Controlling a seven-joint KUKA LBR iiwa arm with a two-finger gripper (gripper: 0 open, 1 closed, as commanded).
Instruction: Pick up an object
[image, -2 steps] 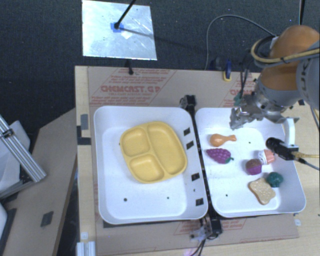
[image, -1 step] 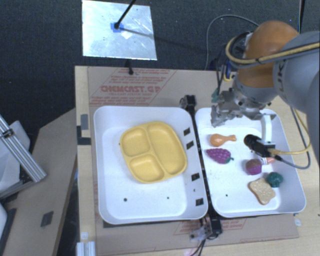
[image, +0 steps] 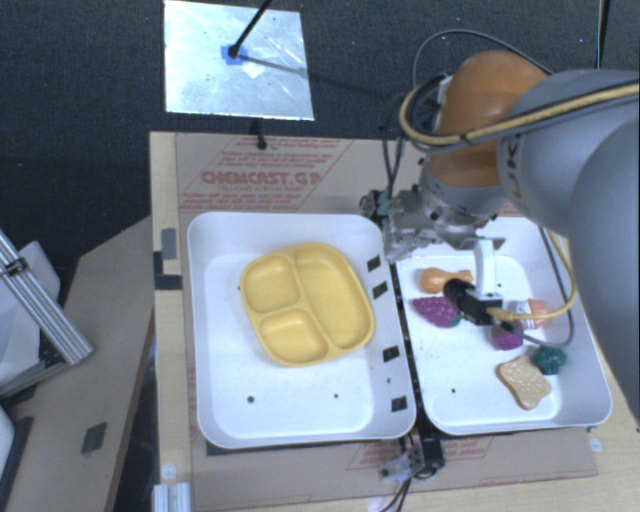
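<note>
Objects for picking lie in the bin (image: 585, 395) on the view's right, a shallow white plastic tray with rounded corners. They are small toy foods: a smooth orange piece (image: 440, 279) shaped like a drumstick, a knobbly purple cluster (image: 436, 311) just below it, and a tan bread slice (image: 524, 383) with a speckled face lying flat near the front wall. A small teal piece (image: 548, 359) sits just beside the bread, and a second purple piece (image: 506, 339) and a pinkish-red one (image: 537, 308) lie close together, partly hidden by the arm's fittings.

The gripper (image: 425, 238) hangs over the back left corner of this bin, above and near the orange piece. Its metal body is seen from above under the orange-banded wrist, and I cannot tell whether it is apart or together. Nothing is seen held in it.

The other bin (image: 215, 400) holds a yellow plate (image: 305, 302) of glossy plastic with three compartments, lying flat and turned at a slant. Small black clips (image: 380, 290) line the seam where the two bins meet.

Both bins rest on a brown cardboard sheet (image: 265, 175) printed with red lettering, which covers the bench. Behind it a square of shiny, crinkled metal foil (image: 238, 60) lies against a dark, rough-textured floor (image: 80, 120). A ribbed aluminium rail (image: 35, 300) crosses the left edge.
</note>
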